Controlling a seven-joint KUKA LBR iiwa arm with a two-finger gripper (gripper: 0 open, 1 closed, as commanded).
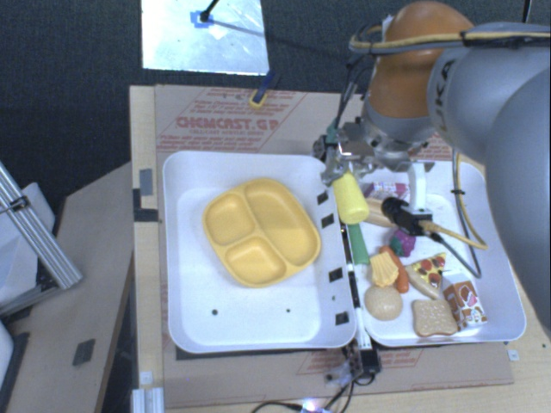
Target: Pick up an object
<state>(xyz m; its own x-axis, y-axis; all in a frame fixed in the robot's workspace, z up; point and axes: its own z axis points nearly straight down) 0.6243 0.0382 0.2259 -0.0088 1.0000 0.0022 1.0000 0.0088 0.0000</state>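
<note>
Cardboard-topped worktop (224, 123) bearing two shallow white bins. Holds a yellow three-compartment plastic plate (261, 231) in the bin on the view's left (194, 321), and a scatter of toy food in the bin on the view's right (504, 304). Shows the pincer (340, 163) low over the far end of the divide between bins, just above a yellow plastic toy cob with a green stalk (350, 198), laid along the right bin's inner edge. Cannot tell the pincer's opening, nor confirm any hold on the cob. Looks like the closing-in step of the pick. Calls next for a firm close, then a straight lift clear of the orange toy carrot (387, 269) nearby.
</note>
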